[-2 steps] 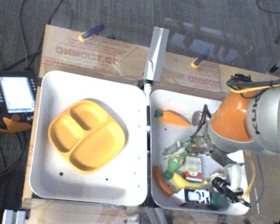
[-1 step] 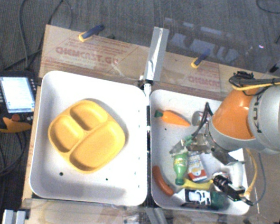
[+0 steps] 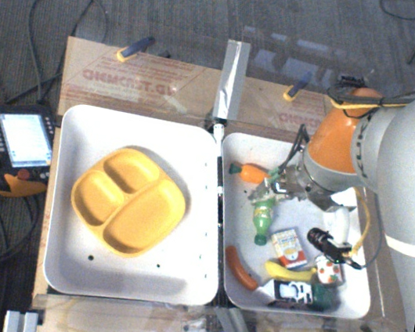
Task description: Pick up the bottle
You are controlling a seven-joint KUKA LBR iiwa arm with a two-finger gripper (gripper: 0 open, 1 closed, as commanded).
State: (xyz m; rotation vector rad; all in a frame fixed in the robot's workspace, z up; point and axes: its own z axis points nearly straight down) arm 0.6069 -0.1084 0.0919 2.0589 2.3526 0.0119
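My claw (image 3: 274, 187) sits low in the right bin (image 3: 358, 303), right over the bottle's (image 3: 262, 220) top; I cannot tell whether it has clamped on. The bottle lies on the bin floor, so I judge the lift undone. Beyond, a yellow tray (image 3: 130, 201) fills the left bin (image 3: 57, 254) on the table (image 3: 150, 87), cables trailing over grey carpet.

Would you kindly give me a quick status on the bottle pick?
Gripper low in right bin, at bottle's top. Bottle lying on bin floor. Carrot close beside.
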